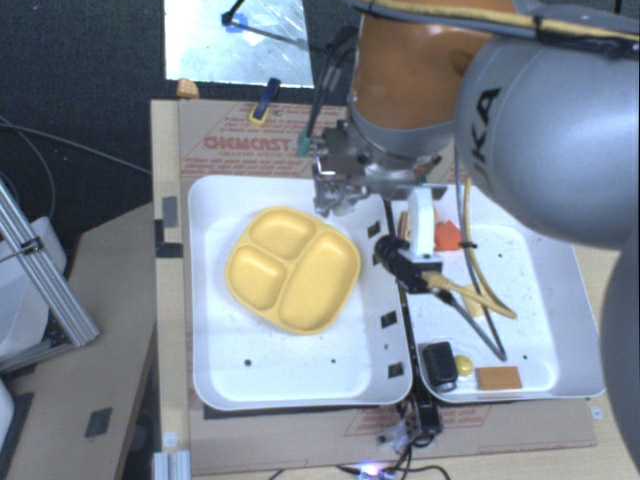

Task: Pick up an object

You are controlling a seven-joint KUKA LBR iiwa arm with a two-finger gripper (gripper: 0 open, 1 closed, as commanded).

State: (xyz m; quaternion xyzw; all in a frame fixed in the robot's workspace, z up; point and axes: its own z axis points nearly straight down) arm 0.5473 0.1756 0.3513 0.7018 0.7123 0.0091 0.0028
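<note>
Just below the fingers [333, 200], yellow plate [293, 268].

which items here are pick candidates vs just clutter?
Job:
- yellow tray, left bin
- tongs, black item, brown block, orange piece, all in right bin
- end effector, over left bin's far edge

Lying about:
- cardboard sheet
- foil sheet
- blue-yellow clip
- aluminium frame

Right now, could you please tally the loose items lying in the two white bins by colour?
Yellow: 3, the divided plate, tongs, small ball
Black: 1, small case
Brown: 1, flat block
Orange-red: 1, piece
White: 1, upright piece
Total: 7
</note>
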